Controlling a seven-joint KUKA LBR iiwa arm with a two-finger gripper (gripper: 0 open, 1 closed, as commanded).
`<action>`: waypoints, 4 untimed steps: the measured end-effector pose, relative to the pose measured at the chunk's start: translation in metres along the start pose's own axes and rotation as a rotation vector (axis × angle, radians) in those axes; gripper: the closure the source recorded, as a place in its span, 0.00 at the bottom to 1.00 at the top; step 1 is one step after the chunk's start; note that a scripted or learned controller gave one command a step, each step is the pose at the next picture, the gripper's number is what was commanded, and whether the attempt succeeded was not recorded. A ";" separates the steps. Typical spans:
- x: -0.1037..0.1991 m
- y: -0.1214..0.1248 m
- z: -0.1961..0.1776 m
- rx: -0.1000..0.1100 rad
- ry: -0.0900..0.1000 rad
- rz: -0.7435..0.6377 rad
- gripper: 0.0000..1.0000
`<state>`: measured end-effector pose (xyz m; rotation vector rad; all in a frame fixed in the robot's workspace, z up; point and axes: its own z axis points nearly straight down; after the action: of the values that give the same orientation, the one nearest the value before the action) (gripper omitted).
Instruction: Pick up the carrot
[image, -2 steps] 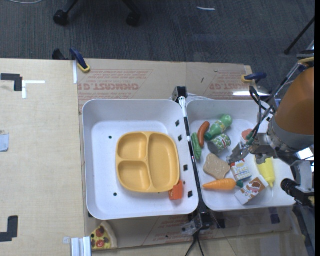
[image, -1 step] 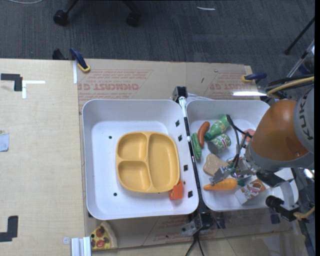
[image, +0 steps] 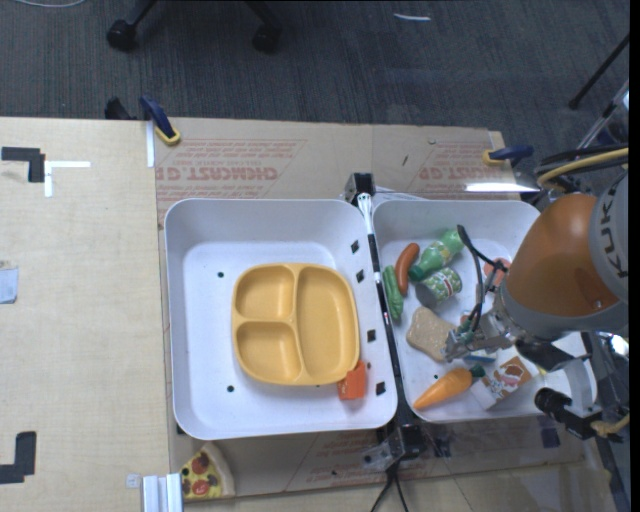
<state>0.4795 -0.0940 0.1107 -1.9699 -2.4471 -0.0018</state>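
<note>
The carrot lies in the right bin, near its front edge, and we read it as resting loose on the floor, tip toward the left bin and thick end up and to the right. It is a smooth orange cone, likely a plastic toy, with a hint of green at the thick end. Its taper suggests a grip across the wider half would hold better than one near the tip.

The gripper hangs just above and to the right of the thick end, near it but not around it; whether it is spread or pressed together we cannot tell. We judge the pick not yet made.

Crowding the carrot are a bread slice just behind it and a small carton to its right, so a descent could snag either. Farther back lie a can, a green bottle, a hot dog and a green pod.

In the left bin sits a yellow plate, with an orange piece at its front right corner.
</note>
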 end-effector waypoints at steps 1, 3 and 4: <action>0.000 0.000 0.000 0.000 0.000 0.000 0.00; -0.011 -0.002 0.013 -0.007 -0.008 -0.243 0.00; -0.011 0.003 0.012 -0.020 -0.004 0.454 0.00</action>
<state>0.4845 -0.1044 0.0983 -2.4815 -1.9508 -0.0228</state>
